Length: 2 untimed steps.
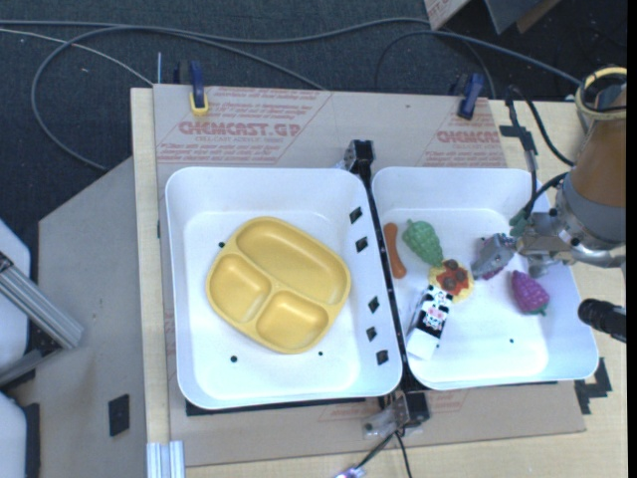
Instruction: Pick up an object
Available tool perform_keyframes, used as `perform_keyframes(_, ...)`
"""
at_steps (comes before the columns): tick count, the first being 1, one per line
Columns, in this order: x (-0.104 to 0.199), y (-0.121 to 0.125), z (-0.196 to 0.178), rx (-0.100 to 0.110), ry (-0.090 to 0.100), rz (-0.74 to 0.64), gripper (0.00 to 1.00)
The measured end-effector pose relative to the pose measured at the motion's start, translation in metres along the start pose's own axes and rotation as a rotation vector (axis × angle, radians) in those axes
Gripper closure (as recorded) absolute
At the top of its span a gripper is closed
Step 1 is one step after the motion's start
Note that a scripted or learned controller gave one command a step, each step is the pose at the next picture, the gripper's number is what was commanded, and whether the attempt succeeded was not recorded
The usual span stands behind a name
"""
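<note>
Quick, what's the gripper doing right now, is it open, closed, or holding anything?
Gripper: low in the right bin, between the purple grapes and the green toy; open or closed cannot be told, and nothing is visibly held.

One fixed camera above the bench (299,118); slanted downward over both bins (189,297)

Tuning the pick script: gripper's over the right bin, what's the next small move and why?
Probably a short shift toward the purple toy, then straight down. The gripper sits over bare bin floor in the right bin, with the purple toy just beside it toward the arm and lying apart from the green toy and the other pieces, so it looks like the least crowded target. Nothing shows between the jaws.
</note>
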State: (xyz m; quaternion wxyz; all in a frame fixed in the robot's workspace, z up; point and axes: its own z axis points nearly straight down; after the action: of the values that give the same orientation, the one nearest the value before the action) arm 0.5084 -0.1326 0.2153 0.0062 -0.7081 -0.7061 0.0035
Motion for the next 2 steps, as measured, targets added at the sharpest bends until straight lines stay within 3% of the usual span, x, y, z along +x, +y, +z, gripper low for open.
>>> perform_keyframes(1,0.000,0.003,-0.006,-0.012,-0.002,-0.003,0.00)
perform_keyframes(2,0.003,-0.001,0.038,-0.007,-0.001,-0.003,0.00)
